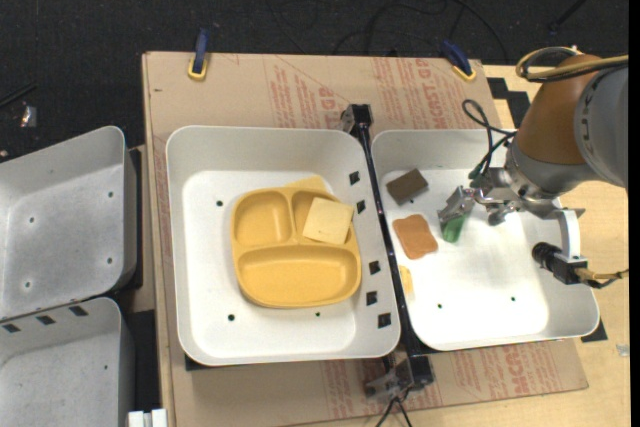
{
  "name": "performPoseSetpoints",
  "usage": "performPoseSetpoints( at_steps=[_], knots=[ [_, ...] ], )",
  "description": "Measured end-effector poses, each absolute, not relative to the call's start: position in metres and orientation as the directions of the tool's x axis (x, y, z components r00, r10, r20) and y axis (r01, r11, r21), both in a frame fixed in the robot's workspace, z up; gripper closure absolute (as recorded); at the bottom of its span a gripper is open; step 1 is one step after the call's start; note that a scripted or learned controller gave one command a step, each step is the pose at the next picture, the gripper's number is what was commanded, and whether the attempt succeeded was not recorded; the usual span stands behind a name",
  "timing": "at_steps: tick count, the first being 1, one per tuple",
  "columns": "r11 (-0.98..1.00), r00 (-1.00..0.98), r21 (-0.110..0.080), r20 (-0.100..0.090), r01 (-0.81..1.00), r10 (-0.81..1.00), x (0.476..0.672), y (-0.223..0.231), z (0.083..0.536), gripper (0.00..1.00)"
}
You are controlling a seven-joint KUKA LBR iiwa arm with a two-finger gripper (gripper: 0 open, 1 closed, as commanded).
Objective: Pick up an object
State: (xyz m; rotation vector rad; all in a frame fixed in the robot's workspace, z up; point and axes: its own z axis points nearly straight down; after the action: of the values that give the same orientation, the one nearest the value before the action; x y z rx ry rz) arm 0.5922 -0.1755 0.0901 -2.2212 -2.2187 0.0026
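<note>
Dark carpet surrounds the brown cardboard-topped desk (300,85), which carries two shallow white bins side by side.

Nearest, the front edge of the cardboard shows red printing, and a black clip (400,377) sits at the junction of the bins. In the left white bin (195,215) rests a yellow compartmented plastic tray (290,265), with a pale yellow square slab (327,220) lying tilted across its upper right compartment.

In the right white bin (500,305), an orange-brown rounded flat piece (414,237) lies near the divider, its long axis running roughly front to back. Just beside it, to the right, is a small green cylindrical object (452,229), tilted so that its long axis runs from lower left to upper right, its upper end up against the gripper (462,207). The jaws sit close over that end of the green piece, but I cannot tell whether they are apart or clamped on it. Farther back lies a dark brown rectangular block (407,184), its long side slanting up to the right.

From the right reaches the grey arm with its orange band (555,120), cables looping round the wrist. At the far edge, blue and yellow clamps (198,65) hold the cardboard, and beyond them cables trail over the floor.
</note>
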Motion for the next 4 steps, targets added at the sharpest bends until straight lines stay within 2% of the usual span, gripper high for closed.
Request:
performPoseSetpoints(
  at_steps=[1, 2, 4],
  knots=[
    [-0.001, 0.001, 0.002, -0.001, 1.0, 1.0, 0.593, -0.176, 0.103, 1.0],
    [0.002, -0.002, 0.006, -0.002, 1.0, 1.0, 0.593, -0.174, 0.166, 1.0],
    [0.003, -0.003, 0.006, -0.002, 1.0, 1.0, 0.6, -0.177, 0.252, 1.0]
  ],
)
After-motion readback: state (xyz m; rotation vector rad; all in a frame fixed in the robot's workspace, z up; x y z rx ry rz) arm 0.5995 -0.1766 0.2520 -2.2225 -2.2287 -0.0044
